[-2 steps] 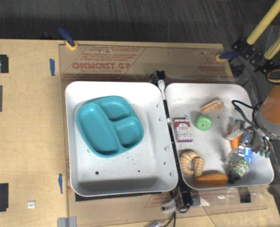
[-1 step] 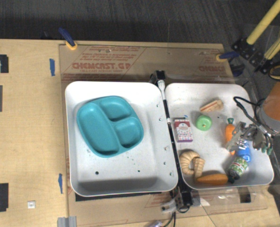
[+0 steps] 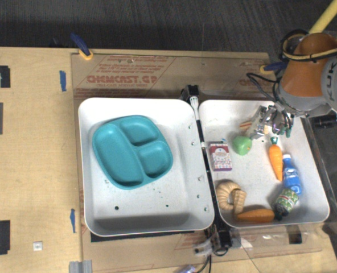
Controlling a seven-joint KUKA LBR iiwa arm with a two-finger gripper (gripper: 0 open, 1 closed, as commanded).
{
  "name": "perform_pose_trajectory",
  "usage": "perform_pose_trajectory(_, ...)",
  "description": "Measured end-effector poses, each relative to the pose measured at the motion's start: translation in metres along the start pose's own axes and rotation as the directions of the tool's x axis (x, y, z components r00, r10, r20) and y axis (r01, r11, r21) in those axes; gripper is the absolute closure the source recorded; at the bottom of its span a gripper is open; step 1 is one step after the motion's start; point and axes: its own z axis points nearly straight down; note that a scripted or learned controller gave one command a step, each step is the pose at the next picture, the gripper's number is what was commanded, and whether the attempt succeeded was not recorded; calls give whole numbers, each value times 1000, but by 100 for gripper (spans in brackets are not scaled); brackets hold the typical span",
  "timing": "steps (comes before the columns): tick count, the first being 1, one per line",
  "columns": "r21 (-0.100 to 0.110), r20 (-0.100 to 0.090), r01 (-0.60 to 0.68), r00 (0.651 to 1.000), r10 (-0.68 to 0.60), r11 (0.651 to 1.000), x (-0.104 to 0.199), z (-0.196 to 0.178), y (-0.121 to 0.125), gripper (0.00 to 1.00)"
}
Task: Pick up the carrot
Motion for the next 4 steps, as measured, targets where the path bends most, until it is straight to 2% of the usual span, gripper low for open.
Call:
perform_pose_trajectory(1, 5, -24, -3, 1000, 3, 1000, 5, 1, -4, 0)
perform_pose_trajectory(2, 6, -5, -68, 998, 68, 998, 27, 0, -67, 0)
perform_pose_trajectory(3, 3, -5, -77, 997, 77, 997, 108, -2, -72, 0)
perform_pose_trajectory(4, 1, 11, -75, 997, 75, 997, 103, -15, -70, 100)
